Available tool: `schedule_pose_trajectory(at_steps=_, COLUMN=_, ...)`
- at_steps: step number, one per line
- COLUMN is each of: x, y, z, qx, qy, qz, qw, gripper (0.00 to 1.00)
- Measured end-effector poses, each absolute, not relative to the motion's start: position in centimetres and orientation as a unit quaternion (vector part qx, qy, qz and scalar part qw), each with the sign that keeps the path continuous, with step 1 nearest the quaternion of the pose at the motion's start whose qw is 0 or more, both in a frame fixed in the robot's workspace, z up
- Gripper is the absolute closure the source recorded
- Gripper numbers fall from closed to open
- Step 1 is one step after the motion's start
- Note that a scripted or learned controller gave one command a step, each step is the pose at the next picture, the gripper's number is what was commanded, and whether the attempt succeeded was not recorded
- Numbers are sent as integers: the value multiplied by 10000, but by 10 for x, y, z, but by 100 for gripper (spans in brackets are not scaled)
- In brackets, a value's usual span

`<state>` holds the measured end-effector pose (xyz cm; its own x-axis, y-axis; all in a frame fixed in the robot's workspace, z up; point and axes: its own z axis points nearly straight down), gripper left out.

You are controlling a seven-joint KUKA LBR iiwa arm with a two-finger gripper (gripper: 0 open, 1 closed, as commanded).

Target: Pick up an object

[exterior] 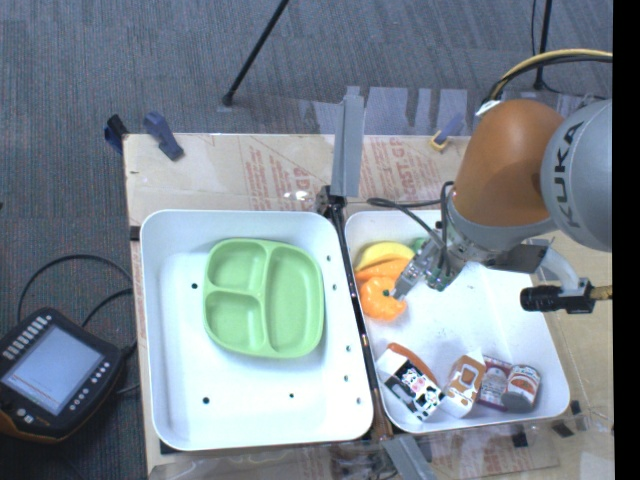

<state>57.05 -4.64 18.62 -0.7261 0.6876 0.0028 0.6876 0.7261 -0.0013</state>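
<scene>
The hand [405,286] sits low on the orange toy [381,301] in the right bin [520,333], grip unclear, nothing lifted yet.

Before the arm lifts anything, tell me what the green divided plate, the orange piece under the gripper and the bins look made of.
Green divided plate: likely moulded plastic, uniform pastel colour with soft rounded compartment edges, semi-matte.
Orange piece: probably toy-food plastic or rubber, smooth and saturated; too small to be sure.
Bins: thin white plastic by the look, with rounded rims and a slight sheen.
</scene>
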Motion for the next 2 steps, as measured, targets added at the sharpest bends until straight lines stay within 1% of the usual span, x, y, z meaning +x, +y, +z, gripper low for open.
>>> schedule_pose_trajectory(at_steps=1, x=631, y=-24, z=289, qx=-4330, qy=-9014, qz=1, qw=-2, gripper=100)
schedule_pose_trajectory(at_steps=2, x=606, y=31, z=284, qx=-6848, qy=-7287, qz=26, qw=17, gripper=100)
